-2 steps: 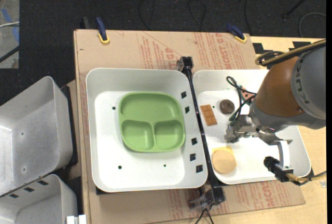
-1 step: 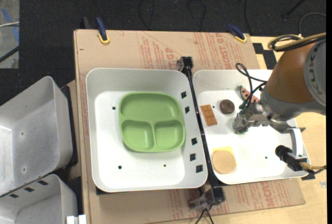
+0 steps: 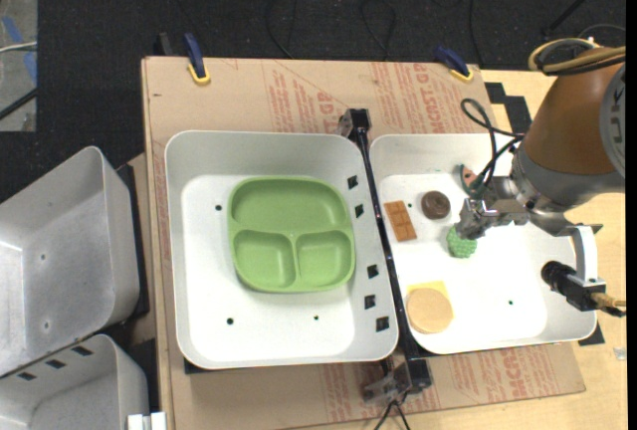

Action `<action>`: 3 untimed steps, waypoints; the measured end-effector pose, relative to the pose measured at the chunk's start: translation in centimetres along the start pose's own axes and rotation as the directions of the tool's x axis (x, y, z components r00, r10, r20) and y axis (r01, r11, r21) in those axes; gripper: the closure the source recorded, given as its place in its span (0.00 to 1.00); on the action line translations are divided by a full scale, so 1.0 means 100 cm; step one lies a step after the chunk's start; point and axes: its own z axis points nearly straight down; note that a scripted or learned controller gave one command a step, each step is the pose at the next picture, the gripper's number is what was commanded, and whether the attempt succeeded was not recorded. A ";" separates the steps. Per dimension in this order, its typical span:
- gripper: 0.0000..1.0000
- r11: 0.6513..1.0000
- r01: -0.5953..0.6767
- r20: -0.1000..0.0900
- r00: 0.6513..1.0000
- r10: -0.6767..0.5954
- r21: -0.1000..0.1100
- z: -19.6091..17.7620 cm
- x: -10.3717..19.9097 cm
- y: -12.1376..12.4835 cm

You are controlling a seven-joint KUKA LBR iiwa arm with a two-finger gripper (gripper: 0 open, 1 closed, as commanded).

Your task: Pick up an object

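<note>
Nearest us in the right bin [image 3: 557, 323] sits one round tan disc [image 3: 430, 309], lying flat. Further back, one green lumpy piece [image 3: 461, 244] sits directly under the gripper [image 3: 471, 222]; too small to read any long axis. Whether it's gripped, I cannot tell. Beyond lie one brown rectangle [image 3: 400, 220], long axis running front to back, and one dark round piece [image 3: 435, 205]. The left bin [image 3: 199, 169] holds one green divided plate [image 3: 293, 234].

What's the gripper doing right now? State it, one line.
Gripper: down in the right bin, right above the green object; grip state cannot be told.
</note>
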 end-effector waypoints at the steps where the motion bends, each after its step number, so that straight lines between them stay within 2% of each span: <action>1: 1.00 1.000 0.001 0.000 1.000 -0.001 0.000 -0.046 0.006 0.007; 2: 1.00 1.000 0.005 -0.003 1.000 -0.004 0.007 -0.034 0.063 0.017; 3: 1.00 1.000 0.005 -0.004 1.000 -0.005 0.003 -0.045 0.117 0.034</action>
